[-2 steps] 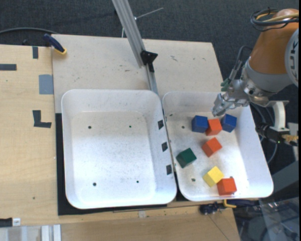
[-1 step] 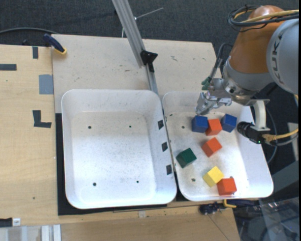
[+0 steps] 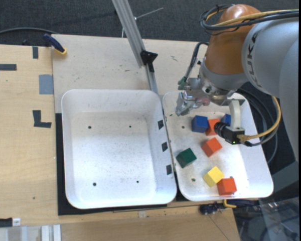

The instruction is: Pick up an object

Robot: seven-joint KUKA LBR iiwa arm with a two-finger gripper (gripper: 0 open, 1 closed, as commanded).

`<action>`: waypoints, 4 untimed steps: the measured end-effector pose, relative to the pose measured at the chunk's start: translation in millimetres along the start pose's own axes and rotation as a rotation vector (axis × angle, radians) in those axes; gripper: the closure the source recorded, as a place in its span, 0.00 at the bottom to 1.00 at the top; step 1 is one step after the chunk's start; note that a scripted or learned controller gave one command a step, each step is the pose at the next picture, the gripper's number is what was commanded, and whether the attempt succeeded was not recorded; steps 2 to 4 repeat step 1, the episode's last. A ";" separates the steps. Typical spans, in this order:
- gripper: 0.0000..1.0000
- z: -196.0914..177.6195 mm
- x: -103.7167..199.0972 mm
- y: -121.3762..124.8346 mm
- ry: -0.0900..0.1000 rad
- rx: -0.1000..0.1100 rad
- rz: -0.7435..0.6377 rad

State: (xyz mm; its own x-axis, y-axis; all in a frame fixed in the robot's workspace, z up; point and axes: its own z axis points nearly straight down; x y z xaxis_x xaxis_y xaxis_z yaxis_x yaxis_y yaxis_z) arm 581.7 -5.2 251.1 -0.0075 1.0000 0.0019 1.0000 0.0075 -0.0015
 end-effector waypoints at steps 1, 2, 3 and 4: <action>1.00 17.1 53.3 -3.7 -0.001 0.002 0.001; 1.00 17.1 53.3 -3.7 -0.001 0.002 0.001; 1.00 17.1 53.3 -3.7 -0.001 0.002 0.001; 1.00 17.1 53.3 -3.7 -0.001 0.002 0.001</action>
